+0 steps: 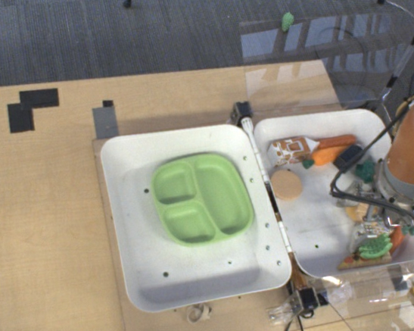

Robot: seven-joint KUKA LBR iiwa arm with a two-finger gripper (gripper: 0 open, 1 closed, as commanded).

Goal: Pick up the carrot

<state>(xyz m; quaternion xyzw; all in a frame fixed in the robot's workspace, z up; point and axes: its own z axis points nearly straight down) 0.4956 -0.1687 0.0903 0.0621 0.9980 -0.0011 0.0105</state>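
Note:
An orange carrot (329, 156) with a small green end lies at the back of the right bin (314, 222), just under a reddish sausage (337, 140). The arm's orange band hangs over the bin's right side, and my gripper (375, 223) points down at the bin's front right corner, well in front of that carrot. Under and beside the gripper lie a leafy green piece (370, 249) and an orange-red piece (395, 238); the wrist and cables hide part of them. Nothing is clearly seen in the gripper.
A brown and white packet (289, 149) and a round tan disc (286, 185) lie at the right bin's back left. A dark green item (365, 171) sits by the wrist cables. The left bin (136, 232) holds a green divided plate (200, 198).

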